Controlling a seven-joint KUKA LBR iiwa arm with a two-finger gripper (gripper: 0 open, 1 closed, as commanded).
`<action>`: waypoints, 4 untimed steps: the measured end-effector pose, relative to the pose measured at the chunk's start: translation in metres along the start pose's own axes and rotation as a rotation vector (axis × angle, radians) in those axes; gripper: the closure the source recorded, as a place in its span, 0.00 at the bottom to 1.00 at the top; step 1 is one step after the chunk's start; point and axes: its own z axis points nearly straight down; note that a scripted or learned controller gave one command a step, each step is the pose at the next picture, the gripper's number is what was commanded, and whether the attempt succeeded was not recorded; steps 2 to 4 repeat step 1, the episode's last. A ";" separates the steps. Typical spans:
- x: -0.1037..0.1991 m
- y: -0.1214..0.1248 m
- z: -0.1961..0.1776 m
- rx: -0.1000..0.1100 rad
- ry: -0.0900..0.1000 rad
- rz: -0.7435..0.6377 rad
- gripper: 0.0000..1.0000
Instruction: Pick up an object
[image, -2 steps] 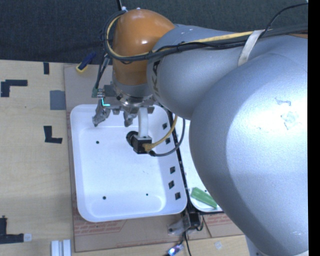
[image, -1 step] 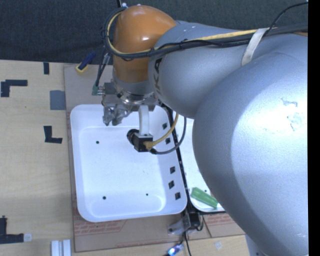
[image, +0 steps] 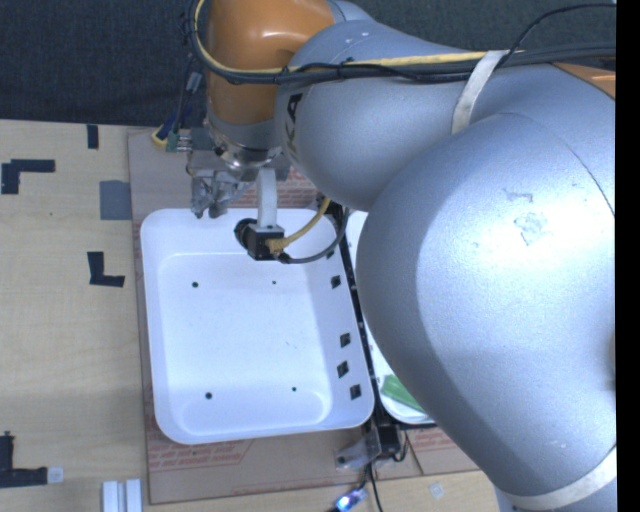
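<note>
Main risk: end effector (image: 210, 200) sits at upper-left rim of the left bin (image: 170, 300), w/ no object seen near it, so a close there likely grabs air or clips the rim. Arm (image: 480, 250) blocks most of the right bin (image: 400, 395); a green item (image: 398, 388) peeks out lower right, well apart from the tool, prob. the nearest pickable thing. Arm reaches from frame right, wrist pointing down, orange band up top. Fingers' state: can't tell, nothing visibly held.

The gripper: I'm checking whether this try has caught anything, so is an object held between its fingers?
No. The gripper hangs above the far rim of the left white bin with nothing between its fingers.
</note>
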 end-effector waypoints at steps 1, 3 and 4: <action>-0.084 0.017 -0.034 -0.001 -0.003 0.010 1.00; -0.084 0.017 -0.034 -0.001 -0.003 0.010 1.00; -0.084 0.017 -0.034 -0.001 -0.003 0.010 1.00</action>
